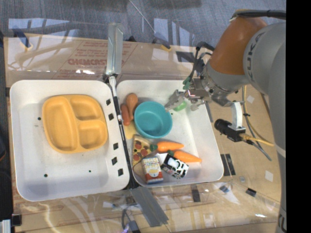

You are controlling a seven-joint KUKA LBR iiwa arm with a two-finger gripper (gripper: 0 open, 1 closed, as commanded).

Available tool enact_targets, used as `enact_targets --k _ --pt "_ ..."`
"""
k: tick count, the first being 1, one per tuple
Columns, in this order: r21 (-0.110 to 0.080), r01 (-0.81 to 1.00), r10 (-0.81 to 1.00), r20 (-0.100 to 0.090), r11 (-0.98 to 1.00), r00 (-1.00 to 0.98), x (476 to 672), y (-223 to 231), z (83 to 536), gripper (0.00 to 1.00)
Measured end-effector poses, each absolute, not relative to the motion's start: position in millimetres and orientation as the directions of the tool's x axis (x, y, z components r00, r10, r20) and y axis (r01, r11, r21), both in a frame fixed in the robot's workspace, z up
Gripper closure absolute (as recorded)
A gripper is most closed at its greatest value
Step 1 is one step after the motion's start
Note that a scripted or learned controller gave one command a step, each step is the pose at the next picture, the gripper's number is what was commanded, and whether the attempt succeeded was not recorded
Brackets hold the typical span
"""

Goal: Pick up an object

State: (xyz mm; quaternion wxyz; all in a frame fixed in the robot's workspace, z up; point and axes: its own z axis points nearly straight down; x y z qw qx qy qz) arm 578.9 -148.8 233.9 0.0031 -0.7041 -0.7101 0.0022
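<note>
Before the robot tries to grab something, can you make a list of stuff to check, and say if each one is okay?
1. Gripper is over the right bin, where the toys are: ok.
2. Something is already held between the fingers: cannot tell; a small green bit sits by the tips, but it is blurry.
3. Blue bowl is upright and sits just left of the gripper: ok.
4. The two carrots lie in the open near the front: ok.
5. Small things at the front, the juice box and black-and-white toy, are packed tight together: not ok for an easy grab.
6. Yellow tray lies alone in the left bin, far from the gripper: ok.
</note>
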Motion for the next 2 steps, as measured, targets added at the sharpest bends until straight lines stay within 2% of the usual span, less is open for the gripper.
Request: enact_targets --k 1,2 --pt "-0.004 0.911 0.911 0.000 0.413 -0.413 627.3 -114 101 0.00" --pt "-0.002 0.979 0.979 0.001 0.205 -0.205 565.3 -78 192 0.00"
